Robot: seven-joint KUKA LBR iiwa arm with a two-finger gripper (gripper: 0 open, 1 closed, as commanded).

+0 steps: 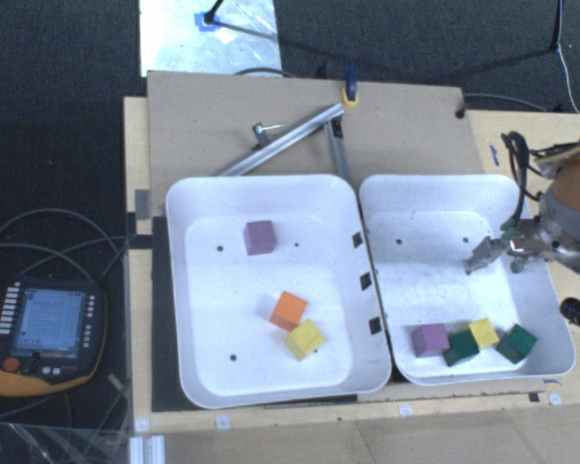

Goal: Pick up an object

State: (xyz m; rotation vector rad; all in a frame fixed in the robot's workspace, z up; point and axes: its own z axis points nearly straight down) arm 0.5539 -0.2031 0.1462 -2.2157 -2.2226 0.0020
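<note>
Two bins: shallow white plastic trays side by side on the bench, left bin [188, 259] and right bin [406, 201]
Left bin contents: purple cube [259, 237] toward the far side; orange cube [288, 309] touching a yellow cube [304, 339] nearer the front
Right bin contents: four small cubes in a row along the near wall, namely pale purple cube [429, 338], dark green cube [460, 347], small yellow cube [482, 332], second dark green cube [515, 342]
Gripper: two-finger grey gripper [498, 255] over the right side of the right bin, fingers spread apart, nothing between them
Cubes relative to gripper: row of four lies nearer the front than the fingertips, apart from them; none touched
Arm: grey, entering from the right
</note>
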